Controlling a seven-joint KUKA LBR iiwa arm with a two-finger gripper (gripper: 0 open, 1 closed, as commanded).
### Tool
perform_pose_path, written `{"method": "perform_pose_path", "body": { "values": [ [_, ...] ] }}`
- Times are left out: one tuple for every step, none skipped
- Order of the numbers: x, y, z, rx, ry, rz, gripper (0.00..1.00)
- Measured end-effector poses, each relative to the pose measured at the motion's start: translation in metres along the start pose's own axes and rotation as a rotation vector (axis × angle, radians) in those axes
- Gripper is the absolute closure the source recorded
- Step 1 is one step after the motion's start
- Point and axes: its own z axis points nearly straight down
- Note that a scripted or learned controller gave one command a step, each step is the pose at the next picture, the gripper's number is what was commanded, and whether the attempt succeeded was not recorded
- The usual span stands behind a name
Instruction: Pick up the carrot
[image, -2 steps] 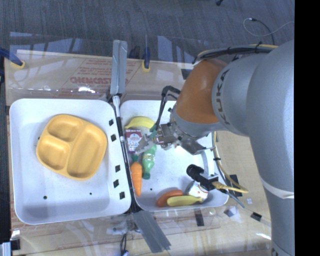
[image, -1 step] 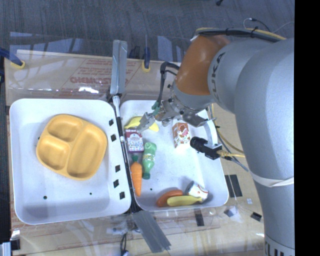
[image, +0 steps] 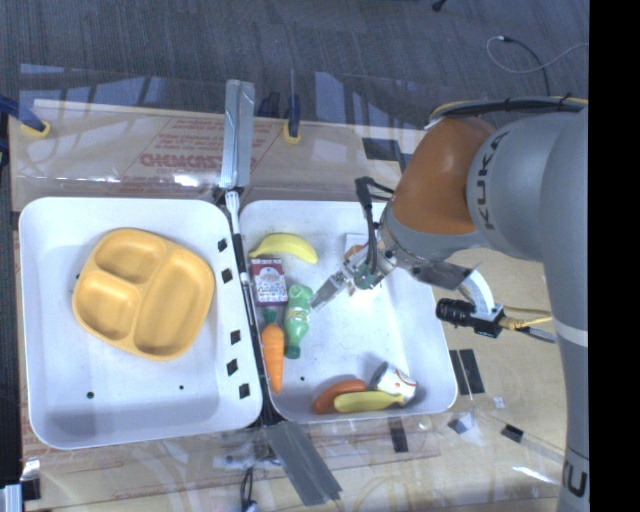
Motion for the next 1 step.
{"method": "perform_pose_path", "body": {
  "values": [
    [0.0403,-0.0332,0.0002,-0.001,-0.001,-0.050,0.00]
  ]
}}
